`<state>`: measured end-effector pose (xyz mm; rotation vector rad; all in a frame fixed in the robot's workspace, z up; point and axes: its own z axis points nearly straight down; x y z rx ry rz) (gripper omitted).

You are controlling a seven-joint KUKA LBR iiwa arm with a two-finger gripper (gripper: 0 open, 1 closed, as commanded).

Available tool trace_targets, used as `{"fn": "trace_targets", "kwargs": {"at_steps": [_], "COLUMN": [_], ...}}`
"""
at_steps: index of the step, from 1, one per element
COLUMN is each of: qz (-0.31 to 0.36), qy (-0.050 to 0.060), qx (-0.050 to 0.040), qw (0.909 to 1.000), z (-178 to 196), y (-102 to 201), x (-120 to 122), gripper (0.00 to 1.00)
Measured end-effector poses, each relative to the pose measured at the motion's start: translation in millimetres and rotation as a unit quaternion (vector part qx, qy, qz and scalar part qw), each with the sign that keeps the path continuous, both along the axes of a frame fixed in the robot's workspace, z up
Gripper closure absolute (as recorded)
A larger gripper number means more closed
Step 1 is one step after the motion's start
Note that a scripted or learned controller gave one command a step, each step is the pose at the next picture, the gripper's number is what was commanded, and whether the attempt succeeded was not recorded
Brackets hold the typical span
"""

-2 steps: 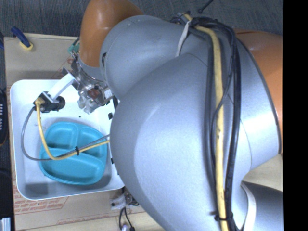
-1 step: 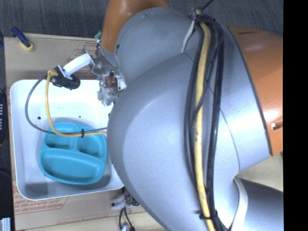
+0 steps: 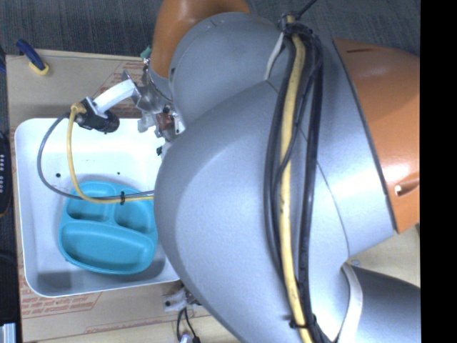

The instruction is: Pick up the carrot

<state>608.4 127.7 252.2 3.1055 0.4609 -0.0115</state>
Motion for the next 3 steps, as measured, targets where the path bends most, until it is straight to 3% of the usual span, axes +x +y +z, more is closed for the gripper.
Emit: {"fn": "trace_targets", "kwargs": {"at_steps": [1, 2, 3], "qz": [0.027, 0.007, -0.011], "qy": [0.005, 0.002, -0.003], "qx": [0.003, 0.0009, 0.0034], "qw": [0.9996, 1.0, 0.9999], "z": [-56, -162, -7], "y": [-2, 36, -14], "x": [-93, -35, -69], "gripper": [0.0, 0.0, 0.0]}}
